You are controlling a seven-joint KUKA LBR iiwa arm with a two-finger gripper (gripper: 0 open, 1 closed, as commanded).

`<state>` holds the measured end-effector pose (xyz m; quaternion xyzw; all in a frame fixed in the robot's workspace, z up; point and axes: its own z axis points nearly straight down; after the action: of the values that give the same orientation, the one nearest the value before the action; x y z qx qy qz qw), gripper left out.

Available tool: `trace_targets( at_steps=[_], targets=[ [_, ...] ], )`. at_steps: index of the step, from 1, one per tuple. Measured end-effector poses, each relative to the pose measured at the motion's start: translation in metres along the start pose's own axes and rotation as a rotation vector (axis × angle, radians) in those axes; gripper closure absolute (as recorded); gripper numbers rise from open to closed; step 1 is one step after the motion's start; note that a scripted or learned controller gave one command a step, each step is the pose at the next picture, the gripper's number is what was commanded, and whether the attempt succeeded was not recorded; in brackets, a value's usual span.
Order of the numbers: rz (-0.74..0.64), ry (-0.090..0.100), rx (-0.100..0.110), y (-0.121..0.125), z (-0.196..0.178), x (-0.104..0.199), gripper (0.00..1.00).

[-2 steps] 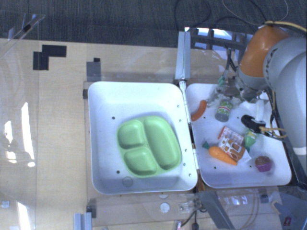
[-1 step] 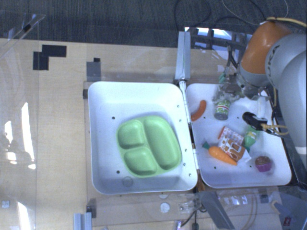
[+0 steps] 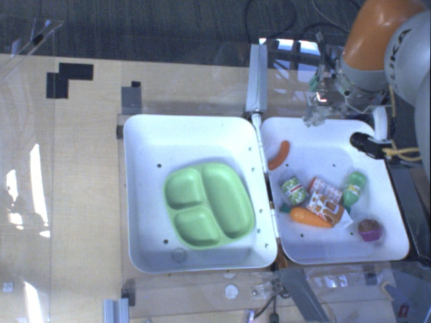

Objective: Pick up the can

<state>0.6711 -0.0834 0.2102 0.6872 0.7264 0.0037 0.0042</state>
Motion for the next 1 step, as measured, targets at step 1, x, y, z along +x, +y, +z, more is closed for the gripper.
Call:
trace_targets(
  at_steps=[1],
  targets=[
    [0.0,0.0,0.001,-0.0002,0.0004,-0.0001,0.0]
  ],
)
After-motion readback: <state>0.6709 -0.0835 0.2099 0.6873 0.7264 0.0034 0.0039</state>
